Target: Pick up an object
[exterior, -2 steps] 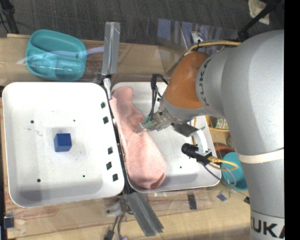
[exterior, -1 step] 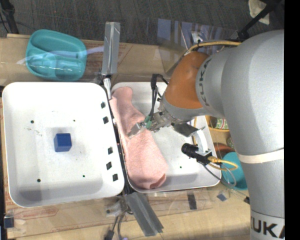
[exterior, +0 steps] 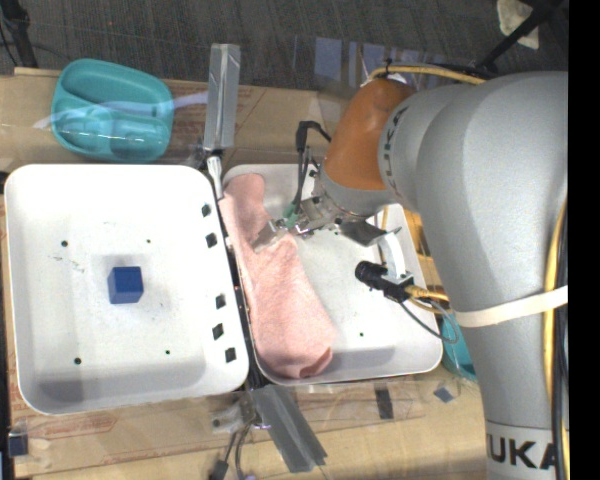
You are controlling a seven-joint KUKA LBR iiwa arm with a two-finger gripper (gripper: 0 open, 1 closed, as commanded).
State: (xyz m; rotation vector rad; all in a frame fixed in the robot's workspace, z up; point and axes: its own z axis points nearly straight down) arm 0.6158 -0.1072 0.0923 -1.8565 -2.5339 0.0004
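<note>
Two-finger metal gripper (exterior: 292, 222) low at upper end of pink soft cloth (exterior: 278, 288), closure can't tell; risk: limp fabric slips out w/ thin pinch.

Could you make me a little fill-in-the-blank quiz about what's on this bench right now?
1. The small cube in the left bin is coloured ____.
2. The cloth in the right bin is coloured ____.
3. The gripper is down in the ____ bin, at the cloth.
4. The teal container sits on the bench beyond the ____ bin.

Missing words: blue; pink; right; left
</note>
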